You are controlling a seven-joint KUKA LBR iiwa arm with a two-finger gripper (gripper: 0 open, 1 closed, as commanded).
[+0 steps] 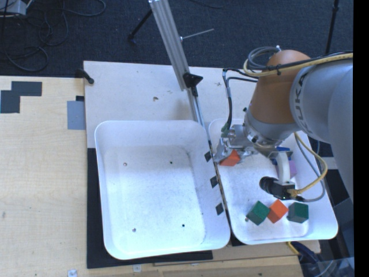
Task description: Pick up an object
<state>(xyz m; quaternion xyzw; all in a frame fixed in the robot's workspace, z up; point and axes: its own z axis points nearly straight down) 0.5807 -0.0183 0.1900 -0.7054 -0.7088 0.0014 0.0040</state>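
Over the right bin [323, 227], our tool [230, 152] hangs at an orange-red block [229, 160] near the dividing wall, its grip impossible to tell; we would centre squarely and lift slowly.

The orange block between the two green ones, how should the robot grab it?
Probably from straight above, pinching the orange block across its near and far faces. The green block on its left and the darker green block on its right sit close against it, so those sides leave little room for the gripper. It lies near the right bin's front rim.
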